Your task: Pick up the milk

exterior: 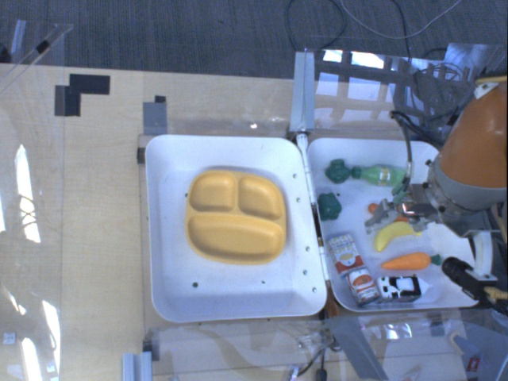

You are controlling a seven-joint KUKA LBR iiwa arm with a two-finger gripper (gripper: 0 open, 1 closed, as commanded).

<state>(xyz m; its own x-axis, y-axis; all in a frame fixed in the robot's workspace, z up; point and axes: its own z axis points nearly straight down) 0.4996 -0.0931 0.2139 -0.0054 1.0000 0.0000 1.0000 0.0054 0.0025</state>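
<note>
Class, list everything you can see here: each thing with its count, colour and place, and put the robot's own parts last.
Bins: two, white, side by side on the bench.
Tray: one, yellow, left bin.
Bottle: one, green, right bin, far end.
Broccoli: two, dark green, right bin, left side.
Banana: one, yellow, right bin, middle.
Carrot: one, orange, below the banana.
Milk: one, white and black, near edge.
Carton: one, white-red, right bin.
Can: one, red-white, near corner.
Gripper: one, metal, above the banana.
Arm: one, grey and orange, right.

Left bin [167, 236]: yellow tray [236, 215] | right bin [444, 298]: milk [398, 287] at near edge, carrot [405, 261], banana [394, 234], can [363, 285], bottle [378, 175] | gripper [386, 213] hovered just above the banana
</note>
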